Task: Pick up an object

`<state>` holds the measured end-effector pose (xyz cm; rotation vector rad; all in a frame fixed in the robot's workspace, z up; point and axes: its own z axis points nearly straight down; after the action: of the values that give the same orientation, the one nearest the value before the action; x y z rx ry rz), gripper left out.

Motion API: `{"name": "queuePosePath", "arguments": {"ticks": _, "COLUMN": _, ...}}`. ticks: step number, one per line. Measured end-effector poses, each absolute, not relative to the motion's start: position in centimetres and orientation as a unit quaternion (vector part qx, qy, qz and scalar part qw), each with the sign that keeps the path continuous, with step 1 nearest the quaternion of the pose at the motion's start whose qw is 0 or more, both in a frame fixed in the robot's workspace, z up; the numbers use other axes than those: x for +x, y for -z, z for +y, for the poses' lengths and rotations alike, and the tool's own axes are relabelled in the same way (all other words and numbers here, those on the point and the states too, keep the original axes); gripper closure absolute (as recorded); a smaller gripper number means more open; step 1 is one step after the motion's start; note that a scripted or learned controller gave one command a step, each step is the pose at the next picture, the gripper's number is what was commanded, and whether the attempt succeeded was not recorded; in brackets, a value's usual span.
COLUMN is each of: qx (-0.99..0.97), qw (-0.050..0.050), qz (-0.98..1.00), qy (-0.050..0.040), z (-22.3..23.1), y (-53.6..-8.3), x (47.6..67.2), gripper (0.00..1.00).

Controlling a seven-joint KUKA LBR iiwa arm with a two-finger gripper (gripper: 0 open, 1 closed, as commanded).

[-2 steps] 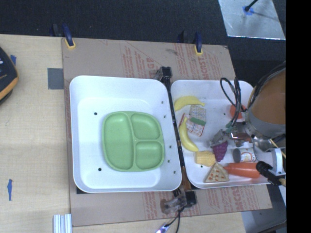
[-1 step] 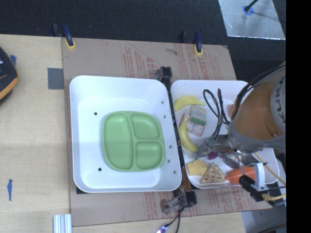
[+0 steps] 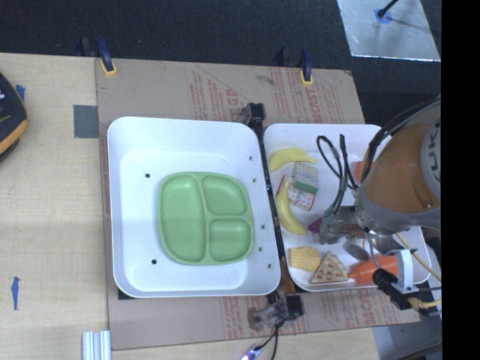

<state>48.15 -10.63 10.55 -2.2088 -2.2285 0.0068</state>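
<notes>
The right bin (image 3: 319, 133) holds toy food: a yellow banana (image 3: 287, 201) curving down its left side, a small printed box (image 3: 304, 185) beside it, a yellow cheese block (image 3: 304, 258), a pizza-like wedge (image 3: 328, 269) and an orange carrot-like piece (image 3: 366, 269) near the front. My gripper (image 3: 335, 227) hangs low over the middle of this bin, just right of the banana, next to a small purple item (image 3: 316, 222). The arm's grey and orange body (image 3: 397, 182) covers the bin's right part.
The left bin (image 3: 135, 148) carries a green divided plate (image 3: 205, 217). Black cables (image 3: 334, 160) loop over the right bin's back. Clamps (image 3: 305, 66) hold the cardboard sheet at the far edge. A yellow-black device (image 3: 9, 115) lies at the far left.
</notes>
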Motion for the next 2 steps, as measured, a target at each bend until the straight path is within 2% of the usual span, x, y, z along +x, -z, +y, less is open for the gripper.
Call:
{"name": "queuePosePath", "arguments": {"ticks": 1, "qx": -0.704, "qw": 0.002, "qz": -0.710, "qy": -0.0021, "z": -10.6, "y": -10.5, "x": 48.2, "gripper": 0.00}}
{"name": "queuePosePath", "arguments": {"ticks": 2, "qx": -0.706, "qw": 0.001, "qz": -0.708, "qy": -0.0009, "z": -18.8, "y": -9.2, "x": 53.2, "gripper": 0.00}}
